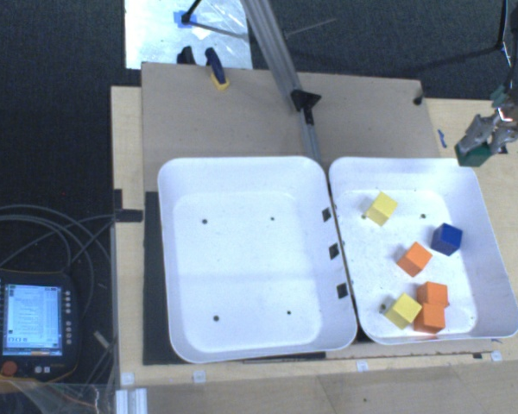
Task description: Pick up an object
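The right bin (488,222) holds several small cubes. A yellow cube (381,208) lies near its back left, a blue cube (446,238) toward its right side, and an orange cube (414,258) in the middle. Near the front lie a second yellow cube (405,310) and two orange cubes (432,295) (428,318) pressed together. My gripper (477,147) hangs past the bin's back right corner, above the bench and apart from every cube. Nothing shows in its grasp.
The left bin (181,231) sits beside the right one, with black clips along the shared edge. A grey pole (276,46) slants over the brown board behind the bins. A teach pendant (30,322) and cables lie at the lower left.
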{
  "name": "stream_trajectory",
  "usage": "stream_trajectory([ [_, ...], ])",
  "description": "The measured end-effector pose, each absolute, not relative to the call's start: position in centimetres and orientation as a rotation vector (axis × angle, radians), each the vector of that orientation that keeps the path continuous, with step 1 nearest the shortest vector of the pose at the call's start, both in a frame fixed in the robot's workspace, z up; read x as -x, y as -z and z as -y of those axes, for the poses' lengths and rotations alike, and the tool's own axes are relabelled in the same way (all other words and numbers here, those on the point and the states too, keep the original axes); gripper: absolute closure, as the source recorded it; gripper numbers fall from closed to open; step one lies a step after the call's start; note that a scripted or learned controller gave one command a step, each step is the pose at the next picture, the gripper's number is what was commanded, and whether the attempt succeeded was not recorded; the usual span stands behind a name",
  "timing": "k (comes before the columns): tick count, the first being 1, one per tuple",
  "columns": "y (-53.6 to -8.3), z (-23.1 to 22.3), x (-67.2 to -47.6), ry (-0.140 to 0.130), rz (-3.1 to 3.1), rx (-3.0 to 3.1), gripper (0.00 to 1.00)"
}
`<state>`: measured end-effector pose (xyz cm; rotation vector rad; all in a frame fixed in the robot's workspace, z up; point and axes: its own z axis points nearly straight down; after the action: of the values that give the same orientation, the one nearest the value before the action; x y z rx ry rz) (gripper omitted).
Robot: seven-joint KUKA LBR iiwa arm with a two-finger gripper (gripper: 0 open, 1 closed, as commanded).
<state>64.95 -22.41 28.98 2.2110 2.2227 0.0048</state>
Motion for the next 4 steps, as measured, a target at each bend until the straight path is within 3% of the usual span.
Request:
stream_trajectory([
  [1,-28.8,16.9,-64.1,-0.003,-2.232,-2.21,1.0],
  [4,-27.1,1.3,-59.1,-0.001,-2.236,-2.211,1.0],
])
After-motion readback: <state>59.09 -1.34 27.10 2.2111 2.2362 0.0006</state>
